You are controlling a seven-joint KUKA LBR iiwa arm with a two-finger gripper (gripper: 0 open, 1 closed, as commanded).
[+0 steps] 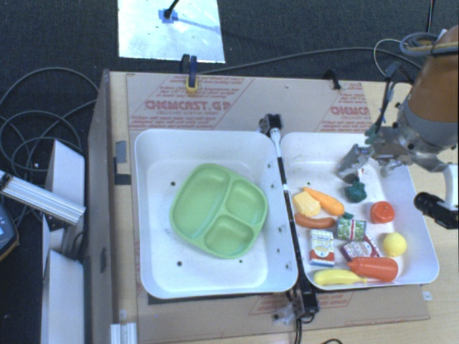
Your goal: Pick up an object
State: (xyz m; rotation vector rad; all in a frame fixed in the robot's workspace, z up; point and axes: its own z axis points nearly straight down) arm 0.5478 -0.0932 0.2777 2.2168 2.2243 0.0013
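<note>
Looking down, we see the gripper (356,165) just above the dark green toy (355,190); whether its jaws are spread we cannot tell.

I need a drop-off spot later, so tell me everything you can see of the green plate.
The green plate is pale green, looks like plastic, and has rounded corners. Raised ridges split it into three compartments. It lies flat and turned at an angle on the floor of the left bin, near its middle, touching none of the bin's walls.
</note>
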